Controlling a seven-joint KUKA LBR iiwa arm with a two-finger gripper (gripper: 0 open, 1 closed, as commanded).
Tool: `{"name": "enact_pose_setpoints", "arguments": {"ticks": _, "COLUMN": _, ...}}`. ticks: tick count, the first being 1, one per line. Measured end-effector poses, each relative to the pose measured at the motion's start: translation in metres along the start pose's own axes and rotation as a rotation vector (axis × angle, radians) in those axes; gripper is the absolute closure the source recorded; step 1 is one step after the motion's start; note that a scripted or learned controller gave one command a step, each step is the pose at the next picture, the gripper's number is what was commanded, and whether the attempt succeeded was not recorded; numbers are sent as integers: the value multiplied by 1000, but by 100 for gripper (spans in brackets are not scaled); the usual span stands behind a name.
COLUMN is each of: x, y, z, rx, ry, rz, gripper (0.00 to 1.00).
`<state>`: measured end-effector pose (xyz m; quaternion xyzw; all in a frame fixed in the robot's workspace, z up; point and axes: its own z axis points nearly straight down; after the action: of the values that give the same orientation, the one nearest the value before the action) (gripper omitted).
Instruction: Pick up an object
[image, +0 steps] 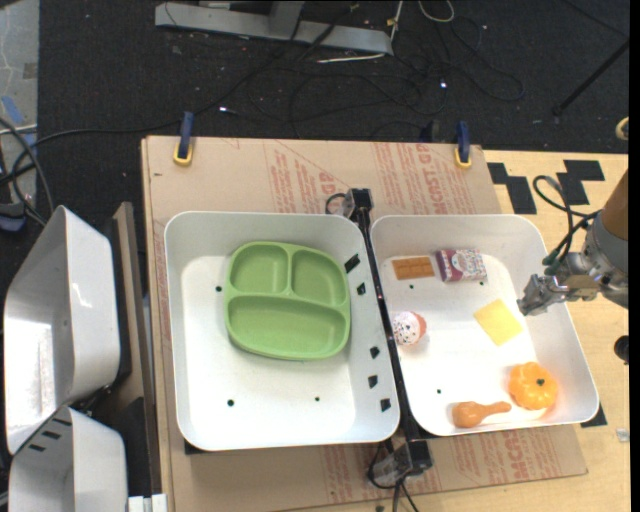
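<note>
The right bin (455, 225) holds several small objects. A yellow square block (498, 322) lies near its right side, and an orange pumpkin-like toy (531, 387) sits in the front right corner. An orange gourd shape (478, 411) lies at the front, a white and pink ball (408, 328) rests by the left wall, and a maroon carton (459, 265) and an orange cracker (412, 268) lie at the back. My gripper (538, 295) hangs over the bin's right edge, just right of the yellow block, with nothing seen in it.
The left bin (190, 330) carries a green divided plate (288, 301). A black divider strip (378, 320) runs between the bins. Cardboard covers the bench, with clamps (184, 150) at the back edge. White containers (55, 320) stand off the bench to the left.
</note>
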<state>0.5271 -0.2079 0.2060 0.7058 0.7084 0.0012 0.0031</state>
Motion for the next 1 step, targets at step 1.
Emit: {"name": "enact_pose_setpoints", "arguments": {"ticks": 1, "x": 0, "y": 2, "z": -46, "rx": 0, "ry": 0, "rz": 0, "gripper": 100}}
